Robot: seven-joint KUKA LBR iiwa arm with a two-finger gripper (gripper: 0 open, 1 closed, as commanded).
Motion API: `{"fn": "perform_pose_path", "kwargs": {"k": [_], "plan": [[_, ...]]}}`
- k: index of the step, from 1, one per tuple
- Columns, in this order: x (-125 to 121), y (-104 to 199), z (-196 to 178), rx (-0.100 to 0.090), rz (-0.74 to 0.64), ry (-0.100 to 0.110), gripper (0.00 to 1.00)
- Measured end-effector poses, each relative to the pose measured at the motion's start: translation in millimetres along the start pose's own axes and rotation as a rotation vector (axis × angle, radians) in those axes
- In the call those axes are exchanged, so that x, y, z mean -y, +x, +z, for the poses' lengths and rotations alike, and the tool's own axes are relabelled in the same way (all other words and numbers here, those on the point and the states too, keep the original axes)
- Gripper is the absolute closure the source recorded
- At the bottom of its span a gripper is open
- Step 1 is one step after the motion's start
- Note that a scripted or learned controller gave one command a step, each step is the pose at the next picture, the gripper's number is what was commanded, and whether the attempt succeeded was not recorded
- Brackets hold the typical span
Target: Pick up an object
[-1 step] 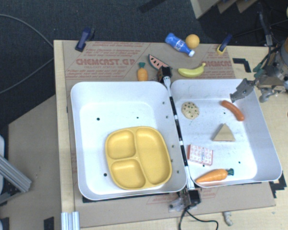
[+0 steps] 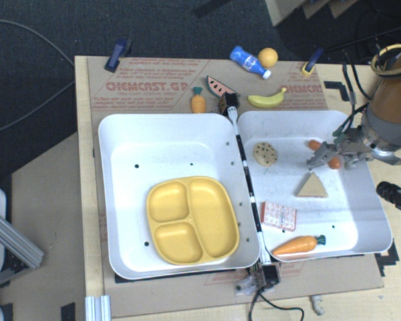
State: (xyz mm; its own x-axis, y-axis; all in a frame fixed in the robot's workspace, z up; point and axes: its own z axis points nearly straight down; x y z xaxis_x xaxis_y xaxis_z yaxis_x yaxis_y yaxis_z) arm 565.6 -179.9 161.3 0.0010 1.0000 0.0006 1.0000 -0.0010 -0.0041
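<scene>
**Tool low in the right bin, next to a small orange-red piece**

While the yellow tray (image 2: 192, 218) sits big and square in the left bin (image 2: 120, 146), all the small stuff lies to its right. Nearest the camera, right of the tray's near corner, a carrot (image 2: 298, 245) lies along the right bin's (image 2: 361, 236) front edge. Just beyond it, closer to the tray, there's a pink checked card (image 2: 279, 215) lying flat. Further right of the tray, a tan wedge (image 2: 312, 186) rests on the white floor. Up from there, a speckled cookie (image 2: 265, 154) sits just right of the tray's far corner.

And here's the tool (image 2: 323, 156), well right of the tray, down over the bin floor beside a small orange-red piece (image 2: 334, 162). Whether its fingers are wide or narrow, I cannot tell; they're a grey blur at this angle.

Beyond the tray, on the surface (image 2: 154, 85), a small carrot toy (image 2: 198, 103), a watermelon slice (image 2: 218, 86), a banana (image 2: 266, 99), a blue bottle (image 2: 249, 61) and an orange ball (image 2: 268, 57).
</scene>
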Motion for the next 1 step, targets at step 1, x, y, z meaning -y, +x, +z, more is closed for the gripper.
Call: {"fn": "perform_pose_path", "kwargs": {"k": [1], "plan": [[19.3,-16.8,73.8,0.000,0.000,-0.001,0.00]]}}
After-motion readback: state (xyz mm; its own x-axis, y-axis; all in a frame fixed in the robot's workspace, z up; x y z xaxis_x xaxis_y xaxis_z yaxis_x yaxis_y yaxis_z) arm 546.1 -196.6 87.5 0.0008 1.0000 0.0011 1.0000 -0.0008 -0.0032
